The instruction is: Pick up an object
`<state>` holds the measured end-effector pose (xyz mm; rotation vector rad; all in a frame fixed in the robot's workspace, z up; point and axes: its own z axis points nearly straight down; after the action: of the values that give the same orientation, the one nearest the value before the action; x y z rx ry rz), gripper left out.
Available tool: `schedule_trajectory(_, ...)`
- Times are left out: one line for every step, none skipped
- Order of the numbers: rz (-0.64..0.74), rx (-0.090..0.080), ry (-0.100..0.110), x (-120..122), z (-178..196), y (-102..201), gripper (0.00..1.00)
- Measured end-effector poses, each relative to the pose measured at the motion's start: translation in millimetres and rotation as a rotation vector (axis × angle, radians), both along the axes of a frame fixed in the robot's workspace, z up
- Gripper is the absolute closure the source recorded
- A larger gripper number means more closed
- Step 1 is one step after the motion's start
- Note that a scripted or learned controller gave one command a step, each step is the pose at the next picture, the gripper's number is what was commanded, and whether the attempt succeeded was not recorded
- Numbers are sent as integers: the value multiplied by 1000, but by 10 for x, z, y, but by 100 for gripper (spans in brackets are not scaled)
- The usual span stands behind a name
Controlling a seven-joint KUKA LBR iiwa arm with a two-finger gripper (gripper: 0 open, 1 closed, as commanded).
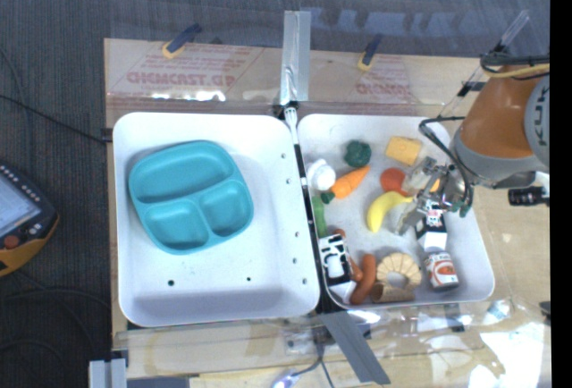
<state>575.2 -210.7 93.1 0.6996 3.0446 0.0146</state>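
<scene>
- Many small toy foods crowd the right bin (483, 283); hand (427, 200) hovers beside the banana (384, 209).
- Finger spacing: cannot tell.
- Banana likely light, stiff, slick plastic; grip across its middle.

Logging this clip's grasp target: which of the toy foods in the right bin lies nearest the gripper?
The yellow banana, curved and lying just left of the gripper. The orange carrot and green broccoli sit farther left, toward the divider.
</scene>
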Motion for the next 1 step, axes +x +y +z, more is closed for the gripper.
schedule_trajectory(0, -11, -10, 25, 109, -18, 100)
